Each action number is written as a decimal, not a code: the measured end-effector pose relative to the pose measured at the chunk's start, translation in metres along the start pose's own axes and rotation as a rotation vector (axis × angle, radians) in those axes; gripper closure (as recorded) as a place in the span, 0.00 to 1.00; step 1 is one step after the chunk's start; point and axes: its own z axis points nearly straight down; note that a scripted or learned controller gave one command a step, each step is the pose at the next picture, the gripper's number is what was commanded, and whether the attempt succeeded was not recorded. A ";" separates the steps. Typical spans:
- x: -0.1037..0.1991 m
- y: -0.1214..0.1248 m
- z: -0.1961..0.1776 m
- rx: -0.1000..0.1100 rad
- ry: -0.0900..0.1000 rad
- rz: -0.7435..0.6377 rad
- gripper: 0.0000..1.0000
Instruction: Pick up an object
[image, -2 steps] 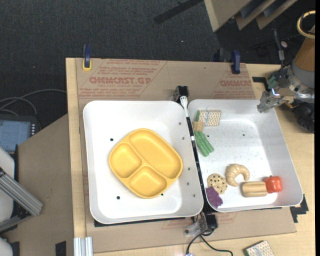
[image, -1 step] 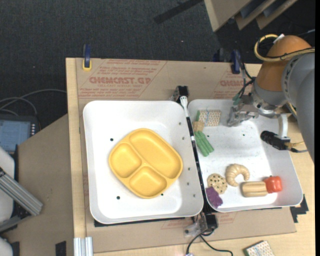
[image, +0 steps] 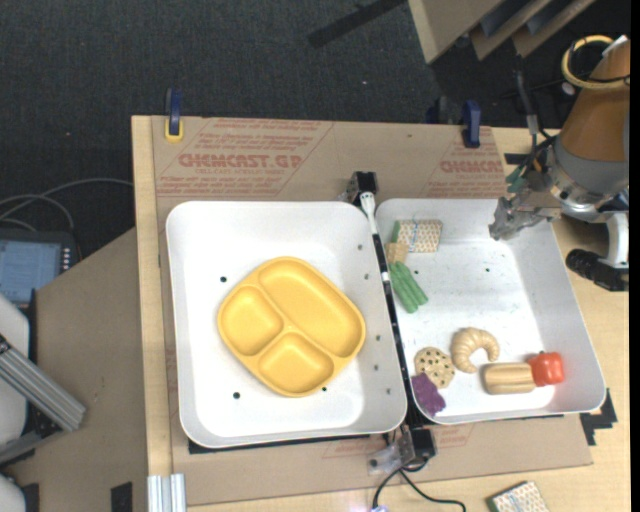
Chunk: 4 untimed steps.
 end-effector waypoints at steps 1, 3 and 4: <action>-0.003 0.032 0.051 0.006 0.001 -0.003 1.00; 0.020 0.030 -0.002 0.016 0.006 -0.004 1.00; 0.002 0.029 0.072 0.016 0.004 0.000 1.00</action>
